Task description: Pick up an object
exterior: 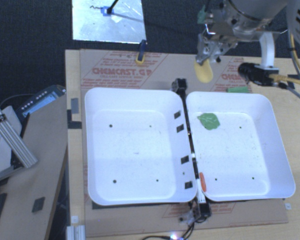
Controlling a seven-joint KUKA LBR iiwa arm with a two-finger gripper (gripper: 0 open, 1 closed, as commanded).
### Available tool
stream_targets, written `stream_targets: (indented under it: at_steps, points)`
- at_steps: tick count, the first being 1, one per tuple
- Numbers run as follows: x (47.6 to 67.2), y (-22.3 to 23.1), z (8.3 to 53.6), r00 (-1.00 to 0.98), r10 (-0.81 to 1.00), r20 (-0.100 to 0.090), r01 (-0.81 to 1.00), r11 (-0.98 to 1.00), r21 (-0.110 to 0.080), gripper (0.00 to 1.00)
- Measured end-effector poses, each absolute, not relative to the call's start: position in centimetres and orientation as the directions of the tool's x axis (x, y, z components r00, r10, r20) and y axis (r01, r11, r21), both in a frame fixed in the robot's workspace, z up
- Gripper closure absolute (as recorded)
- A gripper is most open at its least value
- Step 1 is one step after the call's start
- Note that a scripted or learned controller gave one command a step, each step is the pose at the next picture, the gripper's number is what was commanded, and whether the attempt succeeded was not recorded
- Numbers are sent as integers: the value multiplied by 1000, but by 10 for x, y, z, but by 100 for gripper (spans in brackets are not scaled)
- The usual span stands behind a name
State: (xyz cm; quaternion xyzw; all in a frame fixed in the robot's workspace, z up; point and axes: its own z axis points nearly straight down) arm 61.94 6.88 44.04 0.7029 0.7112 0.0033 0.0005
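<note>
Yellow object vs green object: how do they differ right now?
1. Colour: the yellow object is pale yellow; the green object is green.
2. Place: the yellow object hangs at the gripper, above the bench beyond the bins; the green object lies on the floor of the right bin.
3. Shape: the yellow object looks upright and oval; the green object looks flat and irregular.
Both are small.

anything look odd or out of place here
An orange object sits on the left rim of the right bin, by the divider, rather than on the bin floor like the green piece. A yellow object hangs at the gripper, above the cardboard behind the bins.
</note>
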Motion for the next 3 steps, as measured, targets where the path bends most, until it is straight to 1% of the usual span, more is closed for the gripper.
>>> stream_targets:
  at_steps: [1, 2, 3]
  points:
    - [671, 54, 475, -2, 1000, -1, 1000, 2, 9, 100]
    - [668, 36, 540, 0, 1000, 0, 1000, 0, 9, 100]
    - [667, 89, 394, -8, 1000, 0, 1000, 8, -12, 100]
